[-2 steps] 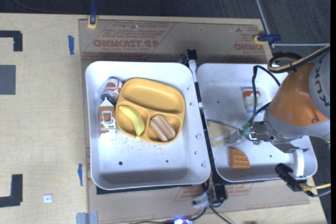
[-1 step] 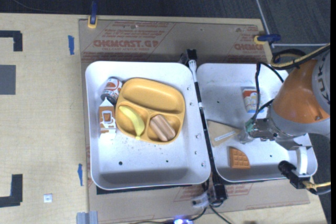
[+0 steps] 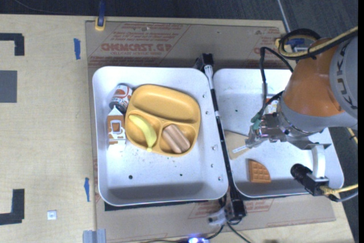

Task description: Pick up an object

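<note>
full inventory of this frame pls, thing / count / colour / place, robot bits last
white bins: 2, white, side by side on the bench
divided plate: 1, yellow, left bin
toy banana: 1, yellow, plate's lower-left compartment
toy hot dog: 1, tan and pink, plate's lower-right compartment
can: 1, white, brown and dark, left bin, at plate's upper-left edge
small carton: 1, white and orange, left bin, left of plate
toy waffle: 1, orange-brown, right bin, near front
arm: 1, grey with orange band, over right bin
gripper: 1, metallic, over right bin, above the waffle in the view
</note>
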`<state>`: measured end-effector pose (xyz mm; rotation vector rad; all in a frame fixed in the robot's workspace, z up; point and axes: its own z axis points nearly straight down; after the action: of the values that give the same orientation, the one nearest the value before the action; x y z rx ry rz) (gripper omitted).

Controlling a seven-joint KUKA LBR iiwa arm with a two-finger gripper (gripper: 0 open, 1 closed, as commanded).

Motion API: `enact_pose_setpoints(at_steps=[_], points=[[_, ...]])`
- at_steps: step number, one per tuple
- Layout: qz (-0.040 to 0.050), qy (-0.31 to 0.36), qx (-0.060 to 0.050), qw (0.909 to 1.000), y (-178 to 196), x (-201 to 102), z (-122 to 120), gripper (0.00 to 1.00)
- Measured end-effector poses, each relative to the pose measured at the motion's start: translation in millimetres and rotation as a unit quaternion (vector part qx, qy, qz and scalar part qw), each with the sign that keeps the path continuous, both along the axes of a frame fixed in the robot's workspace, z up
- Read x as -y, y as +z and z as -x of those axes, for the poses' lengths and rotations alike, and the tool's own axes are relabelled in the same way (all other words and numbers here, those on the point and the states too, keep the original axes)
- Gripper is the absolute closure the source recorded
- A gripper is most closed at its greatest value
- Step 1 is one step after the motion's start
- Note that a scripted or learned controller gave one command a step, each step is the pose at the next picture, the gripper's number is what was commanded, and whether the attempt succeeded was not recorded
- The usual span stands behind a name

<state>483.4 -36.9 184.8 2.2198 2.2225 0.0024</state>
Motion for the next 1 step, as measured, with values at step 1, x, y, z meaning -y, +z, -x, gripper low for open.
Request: enact_pose_setpoints(at_steps=[1], points=[[0.0009, -0.001, -0.001, 1.0, -21.7, 106.9, 4.2, 1.0]])
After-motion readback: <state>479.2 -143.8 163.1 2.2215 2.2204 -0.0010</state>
